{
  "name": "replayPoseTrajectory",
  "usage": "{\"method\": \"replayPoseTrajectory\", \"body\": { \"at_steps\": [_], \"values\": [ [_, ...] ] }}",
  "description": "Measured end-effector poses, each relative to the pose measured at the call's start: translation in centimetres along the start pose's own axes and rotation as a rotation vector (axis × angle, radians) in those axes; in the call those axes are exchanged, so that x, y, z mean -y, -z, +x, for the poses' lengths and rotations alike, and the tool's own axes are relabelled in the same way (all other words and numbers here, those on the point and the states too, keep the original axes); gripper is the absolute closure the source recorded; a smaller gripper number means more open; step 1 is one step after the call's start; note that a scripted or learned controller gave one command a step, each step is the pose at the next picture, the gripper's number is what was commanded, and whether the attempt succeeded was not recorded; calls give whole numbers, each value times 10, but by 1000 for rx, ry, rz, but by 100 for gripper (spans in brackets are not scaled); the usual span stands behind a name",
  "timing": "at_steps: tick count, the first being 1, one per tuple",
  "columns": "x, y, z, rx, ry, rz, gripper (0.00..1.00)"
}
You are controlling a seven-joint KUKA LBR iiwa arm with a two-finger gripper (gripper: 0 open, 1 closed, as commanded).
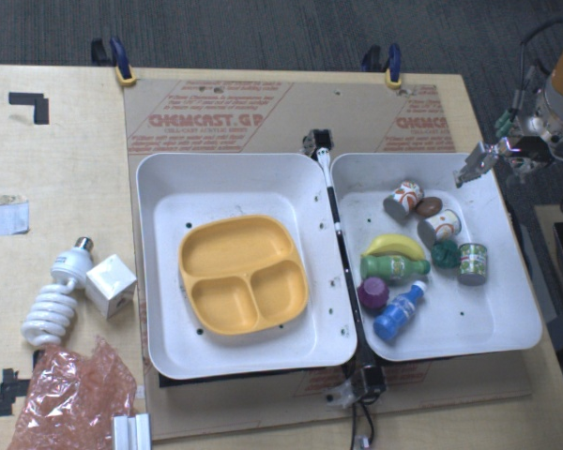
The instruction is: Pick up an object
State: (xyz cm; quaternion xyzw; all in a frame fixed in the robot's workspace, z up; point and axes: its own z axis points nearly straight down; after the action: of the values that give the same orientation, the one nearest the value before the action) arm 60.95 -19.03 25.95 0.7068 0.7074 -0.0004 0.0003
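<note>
Pincer [471, 170] at right bin [507, 331] edge, grip state unclear. Banana [395, 246]: light, stiff, smooth; grasp across middle.

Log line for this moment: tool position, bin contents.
tool: over right bin upper-right rim, nothing seen held | right bin: banana, green bottle, blue bottle | left bin: yellow tray

Tray [243, 275] is placed in left bin [159, 186]; bottles [397, 311], banana [396, 246] & cans [472, 262] are grouped in right bin [507, 317].

Right bin [507, 319]: toys [422, 256] crowd centre; front corner free.
</note>
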Motion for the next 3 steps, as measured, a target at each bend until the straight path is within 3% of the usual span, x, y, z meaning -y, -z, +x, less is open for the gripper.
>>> {"method": "replayPoseTrajectory", "body": {
  "at_steps": [1,2,3],
  "values": [
    [19,-167,5,-1,-2,0,0],
    [19,-157,4,0,-3,-2,100],
    [19,-157,4,1,-2,-2,0]
  ]
}}
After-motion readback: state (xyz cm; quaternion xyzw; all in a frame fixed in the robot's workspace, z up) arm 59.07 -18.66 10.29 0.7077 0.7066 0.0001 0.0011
